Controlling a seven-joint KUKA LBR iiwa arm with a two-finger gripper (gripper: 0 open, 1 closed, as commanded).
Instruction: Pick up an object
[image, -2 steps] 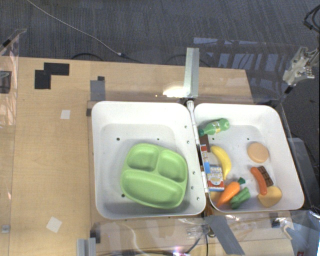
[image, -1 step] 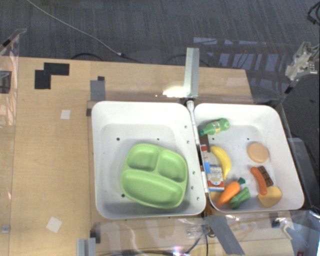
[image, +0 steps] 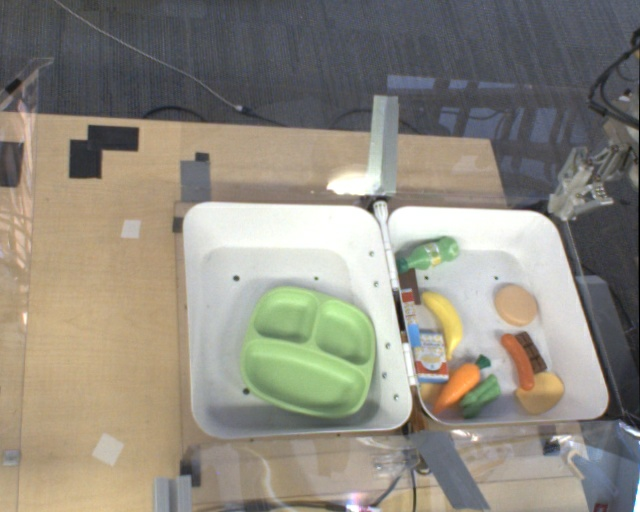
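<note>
While the gripper (image: 583, 185) hangs off the right bin's (image: 560, 250) far corner, fingers spread and empty, aim for the tan disc (image: 517, 304): it lies alone on the bin floor, apart from the banana (image: 444, 320)

Two bins (image: 200, 300), one green plate (image: 310, 350)
</note>
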